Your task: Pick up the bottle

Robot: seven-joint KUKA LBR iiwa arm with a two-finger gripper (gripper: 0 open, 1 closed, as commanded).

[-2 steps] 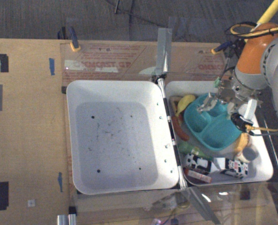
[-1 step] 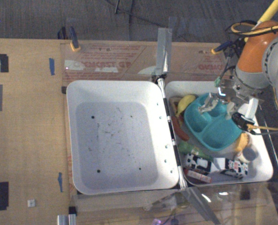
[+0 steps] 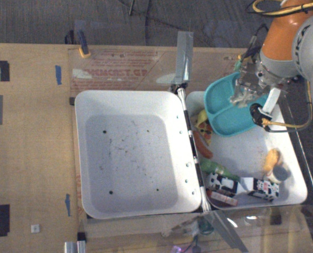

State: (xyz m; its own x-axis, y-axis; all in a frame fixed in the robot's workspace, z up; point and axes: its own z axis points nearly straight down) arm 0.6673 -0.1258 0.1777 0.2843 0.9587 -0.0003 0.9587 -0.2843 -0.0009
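claw (image 3: 244, 96) over a tilted teal tray (image 3: 227, 115) (grip state unclear), orange bottle (image 3: 272, 159) lying well apart below.

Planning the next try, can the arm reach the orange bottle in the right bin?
Probably yes: the bottle lies uncovered near the bin's right wall, and the end effector hangs over the teal dish nearby.

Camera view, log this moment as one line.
arm: over right bin | gripper: above teal tray | bottle: lying in bin, apart from gripper | left bin: no objects
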